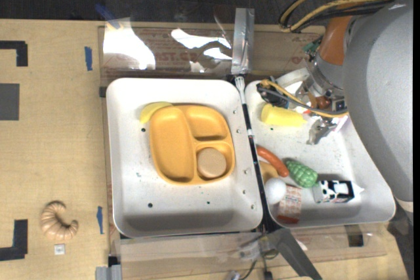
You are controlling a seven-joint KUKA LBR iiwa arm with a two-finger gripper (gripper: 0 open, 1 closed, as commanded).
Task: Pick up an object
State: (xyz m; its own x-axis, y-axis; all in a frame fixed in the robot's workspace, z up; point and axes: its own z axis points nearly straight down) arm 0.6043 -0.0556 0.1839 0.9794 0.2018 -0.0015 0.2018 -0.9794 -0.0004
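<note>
Dark carpet runs along the top of my feed, and below it the tan bench (pixel 46 141) carries black corner marks and bits of blue tape. Two white bins sit side by side on it. From my seat, the left bin (pixel 125 174) holds an orange divided tray (pixel 180 147) with a tan disc in one compartment and a yellow piece peeking out behind its upper left corner. A croissant-like toy (pixel 59 221) lies out on the bench, well apart from both bins.

In the right bin (pixel 367 197) I see a pale yellow cylinder (pixel 282 116) lying on its side near the top, just beside the gripper (pixel 319 133). Lower down are a red-orange carrot shape (pixel 272 160), a green knobbly piece (pixel 302 174), a white ball (pixel 274 191) and a black-and-white cow figure (pixel 336 190). I cannot tell whether the gripper is clenched or released; nothing visibly sits in it.
</note>
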